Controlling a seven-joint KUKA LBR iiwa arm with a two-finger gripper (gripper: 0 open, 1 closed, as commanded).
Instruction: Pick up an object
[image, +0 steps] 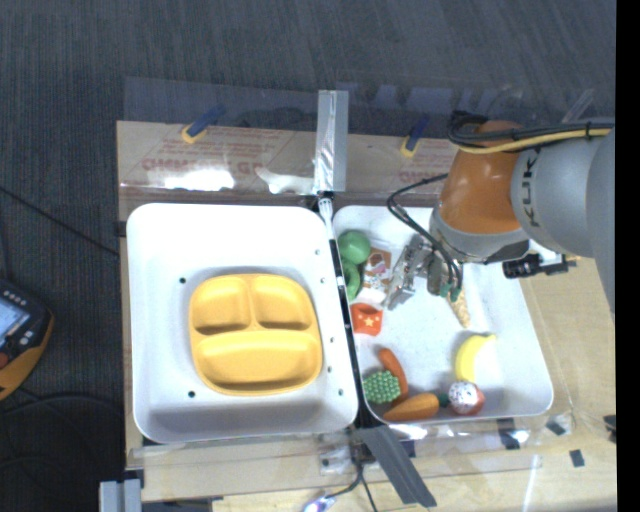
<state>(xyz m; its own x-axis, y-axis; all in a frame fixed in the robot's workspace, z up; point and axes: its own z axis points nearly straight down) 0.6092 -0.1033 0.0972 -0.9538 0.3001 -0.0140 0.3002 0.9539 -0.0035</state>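
My gripper hangs over the upper middle of the right bin, fingers pointing down and spread, with bare bin floor between them. Just left of it lie a red-and-white packet and a green round toy. A red cube sits below the packet. A thin beige stick lies just right of the fingers. Lower down are a yellow banana-like piece, a red-and-white ball, two orange carrots and a green knobbly piece.
The left bin holds a yellow divided tray. The wall between the two bins runs right beside the green toy and the red cube. The orange-banded wrist looms over the right bin's far edge.
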